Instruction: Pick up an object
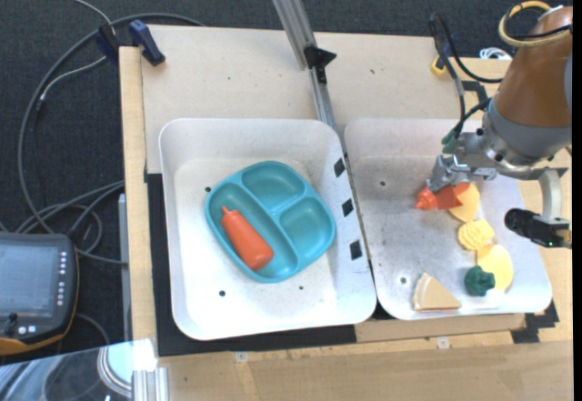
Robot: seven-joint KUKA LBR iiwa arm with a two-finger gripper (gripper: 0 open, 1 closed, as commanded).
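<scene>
- The gripper [447, 179] is down inside the right bin [391, 235], its tip touching a small orange toy [435, 198], carrot-like in shape, that lies near the bin's upper middle.
- I cannot tell whether the gripper is wide or narrow; the metal tip blurs into the orange piece and nothing shows the toy clamped.
- My judgement: the pick is at the contact stage. The reach looks done; a sure hold and a lift off the floor are what remain, and the toy looks to be resting on the bin.
- Just beside the orange toy is a scatter of toy food: a ridged yellow piece [474, 234], a smoother pale yellow one [496, 265], a knobbly green broccoli [479, 280] and a tan wedge like a sandwich half [435, 294].
- Both bins are shallow white plastic with rounded corners; the right one's floor is scuffed and speckled grey.
- The left bin [186, 208] holds a glossy teal divided plate [300, 226], and a smooth orange bottle-shaped toy [246, 238] lies in its long compartment.
- The arm above the wrist is a copper-orange band [536, 72] over matte grey.
</scene>
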